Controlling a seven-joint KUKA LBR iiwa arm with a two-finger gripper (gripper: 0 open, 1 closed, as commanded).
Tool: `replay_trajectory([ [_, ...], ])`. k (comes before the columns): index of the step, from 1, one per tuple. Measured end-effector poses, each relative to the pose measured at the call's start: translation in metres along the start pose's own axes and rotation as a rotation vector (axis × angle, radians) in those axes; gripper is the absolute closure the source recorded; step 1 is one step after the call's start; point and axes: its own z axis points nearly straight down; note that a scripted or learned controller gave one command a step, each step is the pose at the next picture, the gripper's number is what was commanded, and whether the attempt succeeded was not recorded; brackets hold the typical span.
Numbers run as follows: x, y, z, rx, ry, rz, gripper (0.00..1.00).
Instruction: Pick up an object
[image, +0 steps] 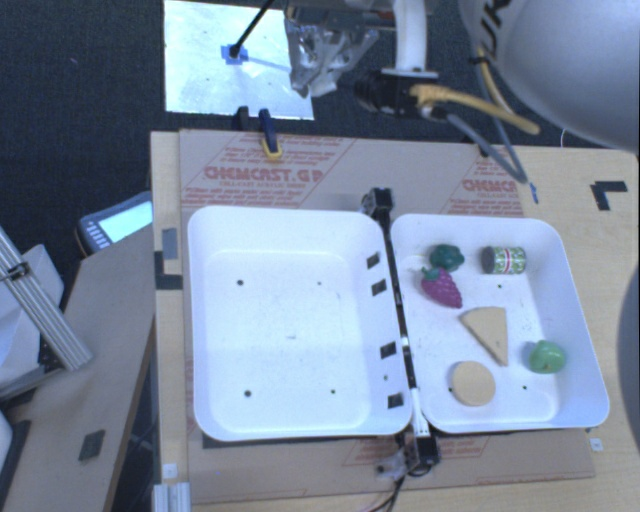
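Note:
The right bin (575, 300) holds several small objects: a dark green broccoli piece (446, 257), a small can (505, 260) lying on its side, a purple grape bunch (441, 287), a tan wedge (487, 333), a green apple-like piece (546, 356) and a tan round disc (472, 383). My gripper (318, 68) hangs high at the top of the camera view, beyond the far edge of the bench and well away from both bins. Nothing shows between its fingers.
The left bin (210, 300) sits beside the right one, joined by a black hinge strip (390, 310). Both rest on a cardboard sheet (300, 170). A yellow-and-black clamp (268, 135) stands at the back. Cables (480, 105) trail from the arm at top right.

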Motion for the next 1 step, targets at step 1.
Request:
replay_trajectory([
  [1,-0.003,-0.0018,0.0032,0.008,-0.003,0.003,0.0],
])
